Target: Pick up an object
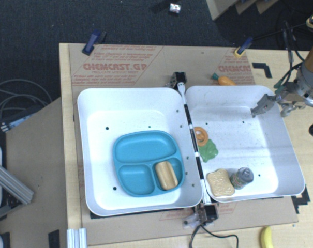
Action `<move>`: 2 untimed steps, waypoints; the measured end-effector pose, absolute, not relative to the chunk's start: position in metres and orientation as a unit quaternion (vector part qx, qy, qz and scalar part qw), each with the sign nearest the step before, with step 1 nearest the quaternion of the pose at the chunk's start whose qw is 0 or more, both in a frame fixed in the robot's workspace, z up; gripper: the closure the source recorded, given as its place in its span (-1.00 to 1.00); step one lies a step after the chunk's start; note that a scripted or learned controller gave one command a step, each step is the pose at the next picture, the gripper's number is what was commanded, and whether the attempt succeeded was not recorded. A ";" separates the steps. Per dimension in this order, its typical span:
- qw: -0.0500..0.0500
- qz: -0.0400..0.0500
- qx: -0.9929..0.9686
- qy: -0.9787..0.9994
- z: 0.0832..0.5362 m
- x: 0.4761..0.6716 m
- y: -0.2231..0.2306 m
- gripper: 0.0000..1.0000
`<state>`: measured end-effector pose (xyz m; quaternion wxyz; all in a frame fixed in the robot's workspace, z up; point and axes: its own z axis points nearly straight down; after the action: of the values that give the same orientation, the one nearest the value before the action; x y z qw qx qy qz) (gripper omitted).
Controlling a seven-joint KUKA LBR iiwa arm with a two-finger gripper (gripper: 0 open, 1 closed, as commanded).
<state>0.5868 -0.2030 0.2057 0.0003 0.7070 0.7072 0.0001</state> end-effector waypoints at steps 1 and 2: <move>-0.003 -0.001 0.707 0.707 0.091 0.492 -0.174 -1.00; 0.000 0.001 0.706 0.708 0.085 0.578 -0.163 -1.00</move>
<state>0.5783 -0.1635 0.0849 0.0004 0.7064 0.7078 0.0007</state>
